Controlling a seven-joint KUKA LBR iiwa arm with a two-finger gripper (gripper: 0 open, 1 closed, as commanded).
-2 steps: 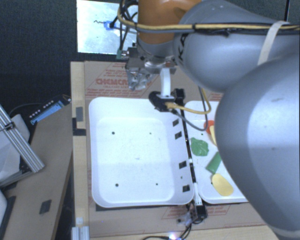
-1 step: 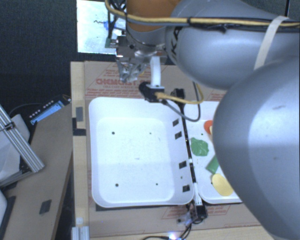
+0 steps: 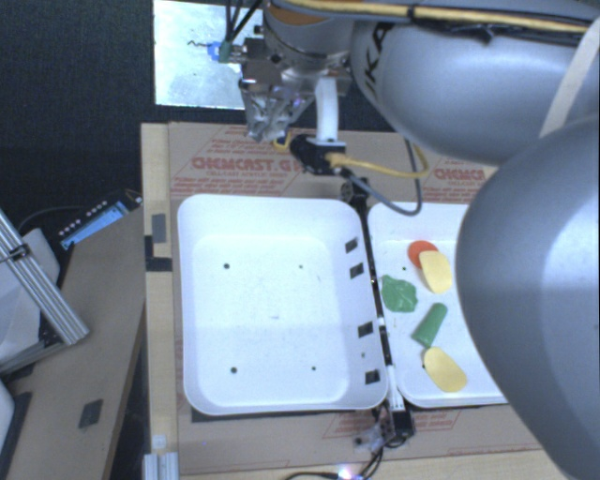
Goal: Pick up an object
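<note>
The claw (image 3: 272, 117) hung high at twelve o'clock beyond the left bin (image 3: 202, 309); whether it was open or closed, I couldn't tell. The pickings, including a green leafy piece (image 3: 399, 295) and a yellow piece (image 3: 444, 369), lay clustered in the right bin (image 3: 398, 230), at three o'clock.

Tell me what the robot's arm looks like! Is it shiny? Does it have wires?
The arm is big, round and smooth, grey with a soft shine. Black letters are printed on it near the wrist, and an orange band wraps the top. The gripper is a small silvery metal piece with a tiny blue light beside it. A yellow cable and dark wires hang around it.
</note>
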